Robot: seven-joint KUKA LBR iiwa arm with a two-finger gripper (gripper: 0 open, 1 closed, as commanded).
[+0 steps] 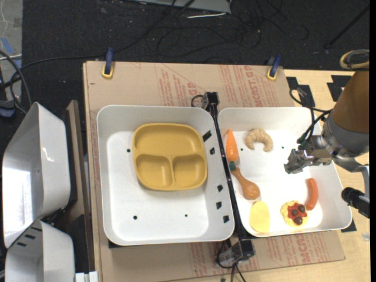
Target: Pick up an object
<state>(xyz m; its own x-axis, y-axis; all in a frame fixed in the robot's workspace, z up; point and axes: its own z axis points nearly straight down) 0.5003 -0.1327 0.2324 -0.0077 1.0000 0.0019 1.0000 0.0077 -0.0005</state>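
Hovering over the right bin (336,213), your pincer (295,162) hangs above bare white floor with nothing between its fingers; whether they stand apart or together you cannot tell from this slanted view. The nearest candidate is the sausage (311,193), lying just below and to the right of the pincer, near the bin's right wall. Judge it light, smooth and a little slippery, a rounded red-orange cylinder likely of moulded plastic; take it across its narrow middle so it cannot roll out.

Other choices lie in the same bin. The croissant (259,138) sits toward the far side, tan, ridged and curved, and looks easy to pinch across its thick centre. The carrot (232,146) and the drumstick (245,183) rest close to the divider between the bins, so the wall may crowd your fingers there. The yellow oval piece (259,216) and the small tart with dark berries (294,212) lie flat near the front edge and look hard to get under.

The left bin (117,216) holds a mustard divided plate (170,156), rigid and wide, a poor fit.
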